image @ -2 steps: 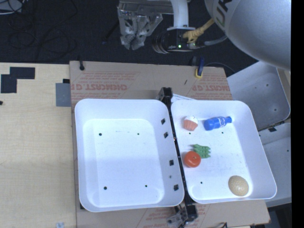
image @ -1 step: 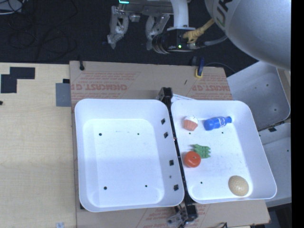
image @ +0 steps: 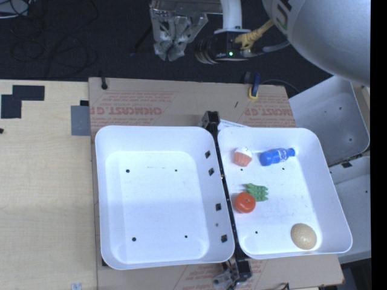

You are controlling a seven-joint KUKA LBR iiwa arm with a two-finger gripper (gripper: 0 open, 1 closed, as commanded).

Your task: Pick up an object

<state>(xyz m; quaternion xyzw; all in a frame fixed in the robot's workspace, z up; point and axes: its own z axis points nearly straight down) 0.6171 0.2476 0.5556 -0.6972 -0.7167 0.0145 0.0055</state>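
Well above the right bin (image: 323, 162), past the bench's far edge, hangs the end effector (image: 175, 38); whether it is open or closed I cannot tell; inside that bin lie a blue bottle (image: 276, 156), an orange cupcake (image: 243, 157), a red tomato (image: 245, 202) touching a green toy (image: 257, 191), and a tan egg (image: 303, 235) near its front corner.

arm (image: 326, 23): cut off by top and right edges | gripper (image: 175, 38): jaws blurred, state unclear
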